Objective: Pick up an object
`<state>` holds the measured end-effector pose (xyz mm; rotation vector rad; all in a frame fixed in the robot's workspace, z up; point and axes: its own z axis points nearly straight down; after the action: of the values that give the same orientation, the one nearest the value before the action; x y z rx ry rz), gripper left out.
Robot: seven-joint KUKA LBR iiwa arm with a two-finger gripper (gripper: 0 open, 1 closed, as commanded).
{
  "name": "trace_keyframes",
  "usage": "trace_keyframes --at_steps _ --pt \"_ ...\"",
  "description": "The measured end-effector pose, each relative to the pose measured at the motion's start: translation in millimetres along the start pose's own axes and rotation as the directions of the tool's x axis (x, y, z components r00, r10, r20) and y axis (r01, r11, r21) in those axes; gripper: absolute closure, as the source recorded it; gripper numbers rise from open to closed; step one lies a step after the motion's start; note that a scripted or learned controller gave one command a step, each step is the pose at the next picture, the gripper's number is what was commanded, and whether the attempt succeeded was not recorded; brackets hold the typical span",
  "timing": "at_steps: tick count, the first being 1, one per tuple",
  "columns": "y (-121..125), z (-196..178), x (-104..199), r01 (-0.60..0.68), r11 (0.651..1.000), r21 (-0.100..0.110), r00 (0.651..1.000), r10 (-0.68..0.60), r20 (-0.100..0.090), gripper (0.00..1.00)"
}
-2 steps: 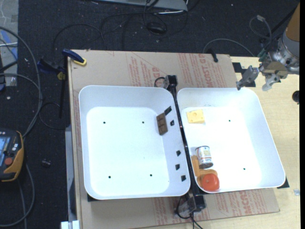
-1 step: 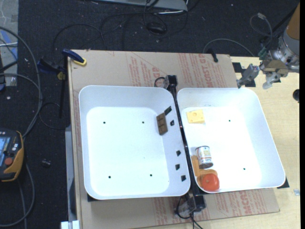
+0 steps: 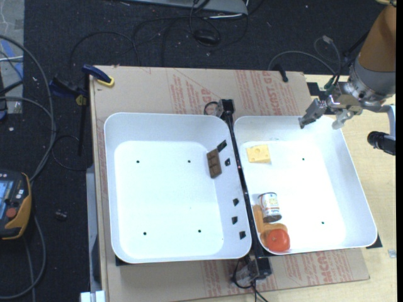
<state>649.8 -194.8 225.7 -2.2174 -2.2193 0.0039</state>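
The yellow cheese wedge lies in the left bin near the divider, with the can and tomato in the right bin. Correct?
Not quite. The camera view shows the yellow cheese wedge in the right bin, near the divider. The can and tomato are in the right bin, as stated.

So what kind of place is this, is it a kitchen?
Probably a robot lab, not a kitchen. A robot arm with a gripper hangs over two white bins on a cardboard-topped bench, and cables trail across the dark carpet. The cheese wedge and tomato look like toys.
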Motion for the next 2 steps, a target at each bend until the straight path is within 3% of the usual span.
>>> trace_keyframes --at_steps 2 --pt "3.7 109.8 -13.4 -0.001 1.000 0.000 1.000 0.001 0.000 0.00"
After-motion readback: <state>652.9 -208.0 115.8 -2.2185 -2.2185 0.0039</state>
